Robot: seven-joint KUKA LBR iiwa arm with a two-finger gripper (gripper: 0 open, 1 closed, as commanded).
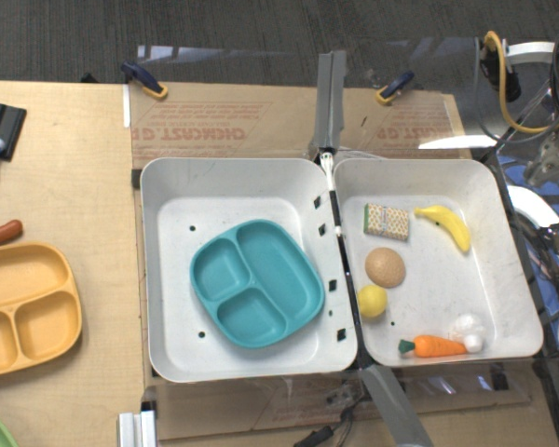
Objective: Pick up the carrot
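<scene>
On the bare bench at far left sits an orange divided tray (23, 310), with a reddish sausage-like piece (0, 234) just above it, both outside the bins and so apparently set aside from the job. Next comes the left bin (163, 189), which holds a teal sectioned plate (254, 282) lying flat and slightly turned, taking up the middle of that bin.

Across the central divider, the right bin (503, 212) carries the loose items. A patterned block (387, 221) lies near the top, a brown egg-shaped ball (385, 267) below it, and a yellow lemon (373, 301) just under that. A banana (447, 225) curves toward the upper right.

The carrot (432, 346) lies on its side along the near wall of the right bin, green end pointing left. A small white crumpled thing (468, 333) is touching or nearly touching its right end, and I reckon that neighbour and the close wall are what a grab would have to mind. The lemon sits near but apart. I see nothing gripping the carrot; the pick is not yet begun.
</scene>
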